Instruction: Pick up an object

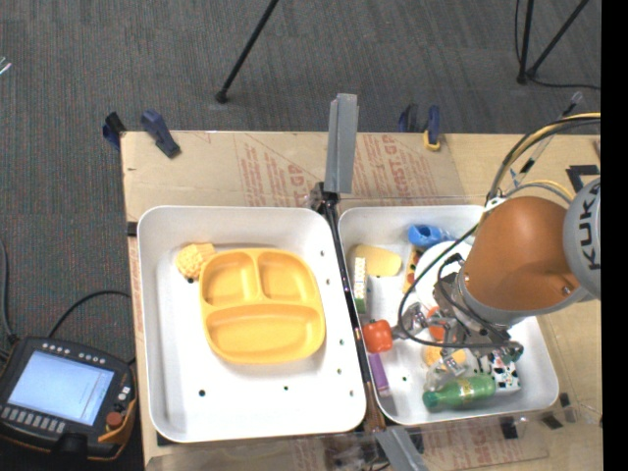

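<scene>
Grey carpet surrounds the plywood bench; gripper (pixel 461 346) hangs low in the right bin (pixel 397 410) over clutter near the green bottle (pixel 459 392), grasp state indeterminable, presumably positioned for a pick.

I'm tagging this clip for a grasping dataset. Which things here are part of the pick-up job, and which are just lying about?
Part of the job: gripper; right bin with green bottle, orange piece, blue toy, pale yellow block.

Lying about: yellow divided tray, corn toy, teach pendant, clamps.
</scene>
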Action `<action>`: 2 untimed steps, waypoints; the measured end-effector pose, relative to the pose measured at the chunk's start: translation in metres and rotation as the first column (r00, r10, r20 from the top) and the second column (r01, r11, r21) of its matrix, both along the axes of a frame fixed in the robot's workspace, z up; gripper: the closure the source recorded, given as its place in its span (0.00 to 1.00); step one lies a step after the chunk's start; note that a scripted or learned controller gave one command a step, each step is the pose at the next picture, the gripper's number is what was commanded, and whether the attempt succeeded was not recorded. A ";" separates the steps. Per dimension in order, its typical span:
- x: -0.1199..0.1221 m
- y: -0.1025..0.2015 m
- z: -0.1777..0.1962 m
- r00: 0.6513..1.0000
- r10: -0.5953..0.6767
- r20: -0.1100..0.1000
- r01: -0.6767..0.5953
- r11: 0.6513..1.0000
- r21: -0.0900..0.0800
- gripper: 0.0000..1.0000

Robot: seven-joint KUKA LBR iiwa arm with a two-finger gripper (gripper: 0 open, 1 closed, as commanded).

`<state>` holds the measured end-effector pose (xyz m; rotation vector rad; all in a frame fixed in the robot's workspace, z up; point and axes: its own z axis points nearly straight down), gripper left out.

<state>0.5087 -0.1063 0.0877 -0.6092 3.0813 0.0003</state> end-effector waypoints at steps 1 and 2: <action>0.000 0.002 0.009 1.000 0.004 -0.001 -0.004 1.000 0.002 1.00; 0.005 -0.005 0.134 0.953 -0.304 0.007 0.304 0.953 0.002 1.00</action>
